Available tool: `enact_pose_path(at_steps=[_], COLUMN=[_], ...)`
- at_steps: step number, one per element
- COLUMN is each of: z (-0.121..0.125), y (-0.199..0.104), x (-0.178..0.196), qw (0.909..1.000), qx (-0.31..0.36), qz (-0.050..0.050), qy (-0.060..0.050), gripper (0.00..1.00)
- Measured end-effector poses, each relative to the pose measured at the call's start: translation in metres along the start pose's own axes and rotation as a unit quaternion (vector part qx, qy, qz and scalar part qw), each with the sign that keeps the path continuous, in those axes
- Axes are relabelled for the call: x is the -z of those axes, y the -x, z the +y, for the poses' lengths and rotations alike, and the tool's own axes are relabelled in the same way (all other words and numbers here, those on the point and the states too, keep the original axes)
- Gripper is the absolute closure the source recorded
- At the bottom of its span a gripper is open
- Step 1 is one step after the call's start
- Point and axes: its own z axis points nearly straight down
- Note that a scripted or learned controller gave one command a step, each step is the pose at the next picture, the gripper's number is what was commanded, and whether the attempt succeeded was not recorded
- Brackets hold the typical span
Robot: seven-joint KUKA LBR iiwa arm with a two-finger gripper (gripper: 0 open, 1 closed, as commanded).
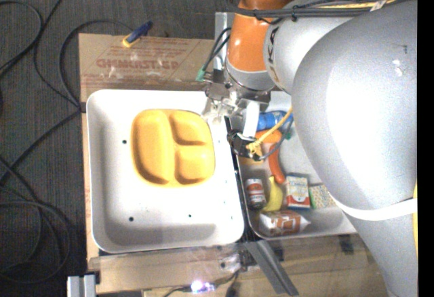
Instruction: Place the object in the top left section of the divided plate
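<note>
From the overhead camera, your end effector [227, 112] hangs at the seam between the bins, beside the yellow divided plastic plate [173, 147]; you cannot tell its state. The object likely lies among clutter in the right white bin [298, 228]; expect a missed or multiple grab.

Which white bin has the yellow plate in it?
The left bin, the bigger-looking one. The yellow divided plate lies in it, while the right bin holds small food items like a can.
</note>
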Motion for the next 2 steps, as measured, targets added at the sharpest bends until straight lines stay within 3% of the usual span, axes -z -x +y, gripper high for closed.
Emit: enact_pose_path(at_steps=[1, 2], z=[-0.017, -0.068], y=[-0.011, -0.054], x=[0.041, 0.051], qw=[0.9990, 0.9997], qx=[-0.045, 0.024], qz=[0.000, 0.000], qy=[0.000, -0.001], gripper=[1.00, 1.00])
